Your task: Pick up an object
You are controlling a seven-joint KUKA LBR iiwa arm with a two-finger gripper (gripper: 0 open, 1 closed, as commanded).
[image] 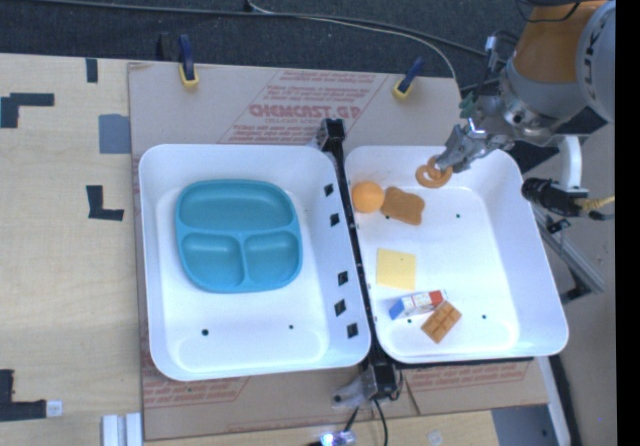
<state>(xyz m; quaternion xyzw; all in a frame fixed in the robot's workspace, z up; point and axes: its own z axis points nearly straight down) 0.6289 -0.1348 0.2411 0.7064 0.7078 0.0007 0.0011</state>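
1. My two-finger gripper [447,162] hangs at the right white bin's [530,264] far edge, pinching a small tan pretzel-like ring [434,175] at its fingertips.
2. The ring sits directly under the tool, lifted off the floor, I judge.
3. Nearest neighbours, a brown cracker [403,205] and orange ball [367,196], lie leftward with room to spare.

gripper [447,162] is closed on pretzel [435,175] above right bin [520,264] | blue tray [239,235] is seen in left bin [160,264]
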